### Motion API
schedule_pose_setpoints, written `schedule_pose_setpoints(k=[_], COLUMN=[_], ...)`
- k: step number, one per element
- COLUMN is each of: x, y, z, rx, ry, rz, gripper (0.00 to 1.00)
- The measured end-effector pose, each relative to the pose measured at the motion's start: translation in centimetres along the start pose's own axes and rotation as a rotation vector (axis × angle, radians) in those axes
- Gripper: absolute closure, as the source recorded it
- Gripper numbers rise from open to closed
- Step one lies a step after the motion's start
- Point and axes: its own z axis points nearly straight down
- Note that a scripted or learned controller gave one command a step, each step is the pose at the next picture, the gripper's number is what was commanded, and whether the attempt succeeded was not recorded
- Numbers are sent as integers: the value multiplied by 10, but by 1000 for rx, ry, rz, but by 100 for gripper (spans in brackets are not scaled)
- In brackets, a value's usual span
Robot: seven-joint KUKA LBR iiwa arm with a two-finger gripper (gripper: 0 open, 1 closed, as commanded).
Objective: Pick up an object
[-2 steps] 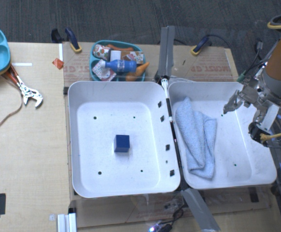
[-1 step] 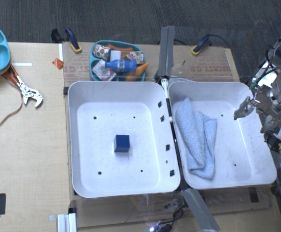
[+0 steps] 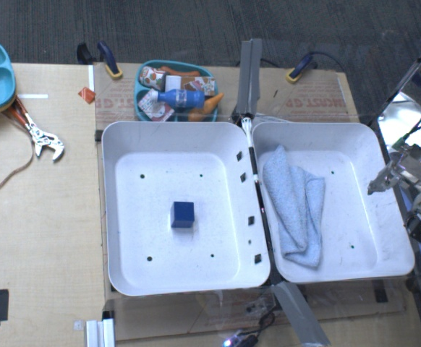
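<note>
Camera view: the gripper [image 3: 384, 181] is seen at the right edge of the right bin [image 3: 370, 144], just above that bin's right wall, its tip aimed left into the bin; whether it is released or clenched cannot be told, and nothing is seen held. A light blue towel [image 3: 294, 204] is found folded in the right bin's left half, near the gripper, its long axis running from the bin's far edge toward its near edge. A dark blue cube [image 3: 183, 214] is found near the middle of the left bin [image 3: 124, 150], well apart from the gripper, across the divider to the left. The towel is judged the nearer candidate. Red print is seen on the cardboard sheet [image 3: 326, 96] beyond the bins, reversed and only partly legible. No other writing can be read.
</note>
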Motion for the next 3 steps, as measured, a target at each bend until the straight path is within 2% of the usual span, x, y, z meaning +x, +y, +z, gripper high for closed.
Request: schedule_pose_setpoints(k=[1, 2, 3], x=[81, 39, 62], y=[-21, 20, -16], z=[33, 32, 124], rx=[1, -3, -1], ry=[-1, 0, 0], rz=[112, -341, -135], gripper=[0, 0, 0])
